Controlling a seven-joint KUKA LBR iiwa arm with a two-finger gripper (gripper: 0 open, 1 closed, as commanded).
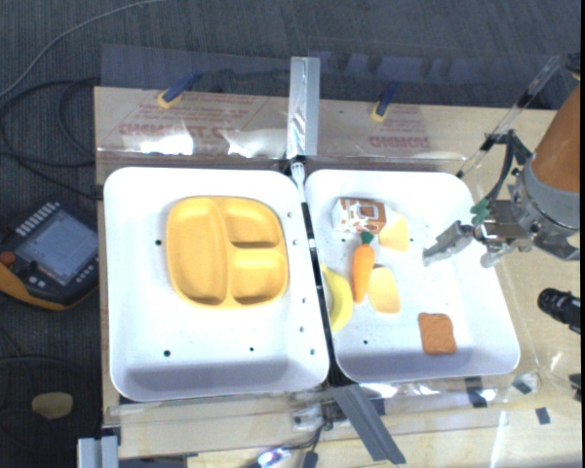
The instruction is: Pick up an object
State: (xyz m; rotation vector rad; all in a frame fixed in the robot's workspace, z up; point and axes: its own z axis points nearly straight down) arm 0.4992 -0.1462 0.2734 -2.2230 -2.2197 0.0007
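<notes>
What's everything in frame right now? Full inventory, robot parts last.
bins: 2, white, side by side on the bench
divided tray: 1, yellow, middle of the left bin
carrot: 1, orange with a green top, middle of the right bin
pale yellow pieces: 2, one right of the carrot, one at its top right
banana: 1, yellow, right bin along the divider
brown and white item: 1, right bin, far side
brown square piece: 1, orange-brown, right bin, near right corner
handheld pendant: 1, orange and black with a screen, on the floor left of the bench
clips: 2, blue and yellow, far edge of the bench
gripper: 1, grey, above the right bin's right side, holding nothing
</notes>
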